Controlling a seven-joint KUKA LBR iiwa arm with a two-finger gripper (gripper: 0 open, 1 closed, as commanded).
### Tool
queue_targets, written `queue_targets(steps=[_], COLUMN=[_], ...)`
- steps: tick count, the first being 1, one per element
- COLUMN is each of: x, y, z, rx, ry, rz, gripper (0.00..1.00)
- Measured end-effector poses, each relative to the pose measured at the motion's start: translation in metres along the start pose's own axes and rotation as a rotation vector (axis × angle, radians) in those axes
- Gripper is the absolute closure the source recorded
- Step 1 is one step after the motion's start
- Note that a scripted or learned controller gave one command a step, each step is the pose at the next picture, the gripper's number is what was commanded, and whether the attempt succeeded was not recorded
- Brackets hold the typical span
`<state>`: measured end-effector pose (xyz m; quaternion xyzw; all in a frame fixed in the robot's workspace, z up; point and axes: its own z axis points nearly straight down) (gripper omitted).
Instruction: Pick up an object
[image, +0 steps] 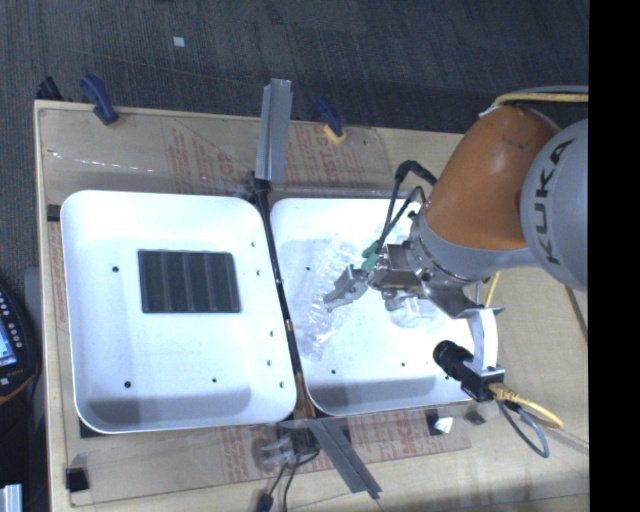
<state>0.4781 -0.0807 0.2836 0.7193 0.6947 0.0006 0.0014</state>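
A crumpled piece of clear plastic (322, 305) lies in the left half of the right bin (340, 400). My gripper (342, 289) reaches in from the right and sits low, right over the plastic's upper part. Whether it touches the plastic is unclear. A second clear, cup-like object (410, 312) lies just under the wrist, partly hidden by it. In the middle of the left bin (100, 390) lies a flat dark grey ribbed block (188, 282), well away from the gripper.
The arm's grey and orange body (495, 190) covers the right bin's right side. A black connector with a yellow cable (462, 368) hangs over the bin's right front corner. A metal bar (272, 130) stands behind the gap between the bins.
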Motion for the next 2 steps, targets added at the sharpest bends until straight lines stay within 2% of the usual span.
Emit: queue_targets(steps=[1,2], x=[0.063,0.062], y=[-0.003,-0.005], z=[0.046,0.093], rx=[0.006,0.008], ry=[0.001,0.000], rz=[0.104,0.143], gripper=[0.00,0.00])
